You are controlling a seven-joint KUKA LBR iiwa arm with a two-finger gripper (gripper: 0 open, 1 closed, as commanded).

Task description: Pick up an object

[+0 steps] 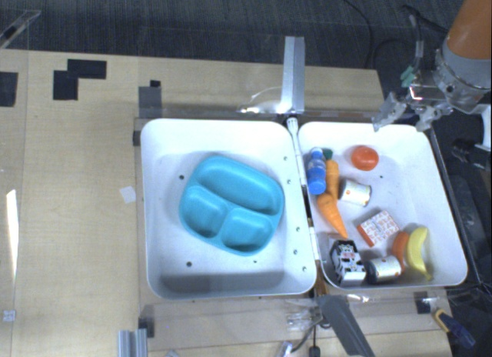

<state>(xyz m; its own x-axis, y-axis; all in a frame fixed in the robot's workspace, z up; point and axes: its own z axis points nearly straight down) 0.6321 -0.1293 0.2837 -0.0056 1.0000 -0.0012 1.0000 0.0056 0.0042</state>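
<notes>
The right bin holds several small objects: a blue bottle, an orange carrot, an orange round fruit, a small white cup, a red-and-white box, a yellow banana, and a black-and-white item beside a silver can. My gripper hangs above the far right corner of this bin, near its back rim. Its fingers are spread apart with nothing between them.
The left bin holds a blue divided plate. A metal post rises at the back between the two bins. Dark cables run across the floor behind the bench.
</notes>
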